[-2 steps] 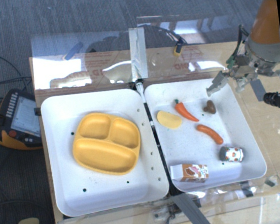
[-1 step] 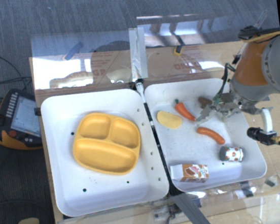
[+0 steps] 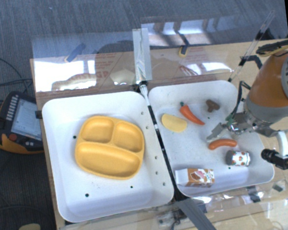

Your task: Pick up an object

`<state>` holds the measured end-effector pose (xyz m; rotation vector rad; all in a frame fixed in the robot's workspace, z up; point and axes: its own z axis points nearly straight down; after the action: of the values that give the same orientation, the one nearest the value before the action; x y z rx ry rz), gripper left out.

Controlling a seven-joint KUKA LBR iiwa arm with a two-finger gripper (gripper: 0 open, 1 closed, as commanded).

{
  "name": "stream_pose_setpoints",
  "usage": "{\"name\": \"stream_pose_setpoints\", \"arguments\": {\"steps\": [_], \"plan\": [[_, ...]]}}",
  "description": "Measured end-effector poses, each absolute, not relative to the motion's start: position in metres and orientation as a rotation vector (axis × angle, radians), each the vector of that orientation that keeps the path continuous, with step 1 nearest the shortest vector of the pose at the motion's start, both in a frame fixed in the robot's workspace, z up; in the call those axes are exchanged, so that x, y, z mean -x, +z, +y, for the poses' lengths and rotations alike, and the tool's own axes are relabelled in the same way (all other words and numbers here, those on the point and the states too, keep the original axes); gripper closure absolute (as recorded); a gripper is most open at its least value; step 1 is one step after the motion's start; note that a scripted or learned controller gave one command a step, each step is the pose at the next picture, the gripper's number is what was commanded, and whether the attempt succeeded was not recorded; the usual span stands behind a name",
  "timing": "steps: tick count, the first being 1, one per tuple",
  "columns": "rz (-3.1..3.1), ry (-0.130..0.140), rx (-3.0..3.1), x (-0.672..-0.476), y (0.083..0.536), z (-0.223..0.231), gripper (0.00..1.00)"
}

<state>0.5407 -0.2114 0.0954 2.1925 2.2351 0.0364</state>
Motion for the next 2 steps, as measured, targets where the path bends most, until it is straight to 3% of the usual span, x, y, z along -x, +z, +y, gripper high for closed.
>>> {"name": "stream_pose_setpoints", "arguments": {"steps": [1, 2], "plan": [[2.22, 0.012, -2.207, -0.552, 0.09, -0.13, 0.0], [2.22, 0.003, -2.211, -0.671, 0.088, -0.127, 0.0]]}}
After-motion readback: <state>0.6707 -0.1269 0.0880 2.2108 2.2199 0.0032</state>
